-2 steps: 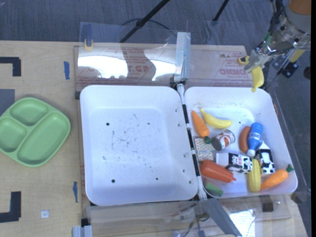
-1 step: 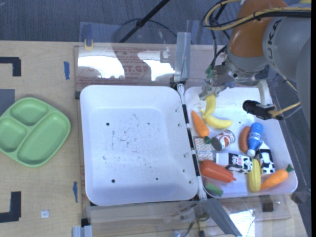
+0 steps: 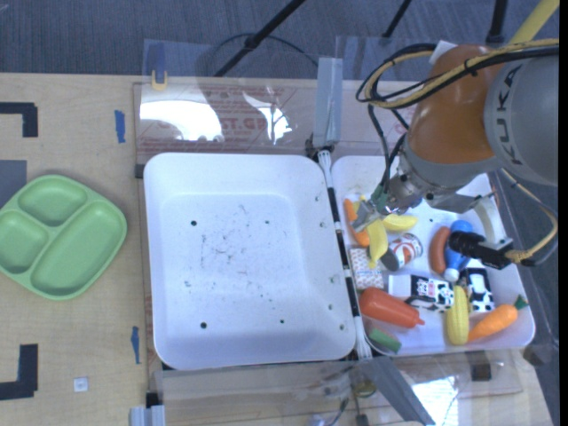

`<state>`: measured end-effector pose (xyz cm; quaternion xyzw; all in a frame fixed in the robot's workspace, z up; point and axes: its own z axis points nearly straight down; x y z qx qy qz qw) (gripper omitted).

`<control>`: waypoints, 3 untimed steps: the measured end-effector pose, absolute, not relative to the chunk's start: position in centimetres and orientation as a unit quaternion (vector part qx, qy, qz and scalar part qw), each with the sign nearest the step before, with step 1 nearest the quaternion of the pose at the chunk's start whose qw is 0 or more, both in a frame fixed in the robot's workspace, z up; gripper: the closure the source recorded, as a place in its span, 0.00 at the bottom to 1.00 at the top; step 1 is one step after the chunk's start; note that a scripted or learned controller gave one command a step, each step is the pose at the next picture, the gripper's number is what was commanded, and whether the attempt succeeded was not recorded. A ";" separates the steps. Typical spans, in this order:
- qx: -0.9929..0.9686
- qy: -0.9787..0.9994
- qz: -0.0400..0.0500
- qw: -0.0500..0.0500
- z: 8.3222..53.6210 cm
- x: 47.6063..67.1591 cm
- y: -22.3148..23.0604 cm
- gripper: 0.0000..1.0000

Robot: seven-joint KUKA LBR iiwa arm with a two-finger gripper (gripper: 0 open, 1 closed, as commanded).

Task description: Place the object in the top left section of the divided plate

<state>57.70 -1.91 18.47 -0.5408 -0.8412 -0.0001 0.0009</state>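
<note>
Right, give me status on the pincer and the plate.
Pincer down in right bin, over the banana. Green plate sits far left, beyond left bin.

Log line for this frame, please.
gripper: low in right bin, over yellow banana | grasp: cannot tell | divided plate: left of bins, on bench | placement: not yet done

You're looking at a robotics lab bench: a pale wooden tabletop [image 3: 71, 344] marked with black tape corners [image 3: 22, 118] and blue tape tabs [image 3: 119, 124], two white bins [image 3: 240, 256] behind clear plastic guards [image 3: 222, 114], tripod legs [image 3: 284, 20] on grey carpet [image 3: 89, 16], and toy food [image 3: 390, 307] for props.
</note>
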 end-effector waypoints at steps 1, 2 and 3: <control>-0.453 -0.891 -0.001 -0.002 19.4 59.1 -3.3 1.00; -0.457 -0.889 -0.001 0.000 18.5 56.1 -1.5 1.00; -0.381 -0.925 0.000 0.001 20.2 49.6 3.7 1.00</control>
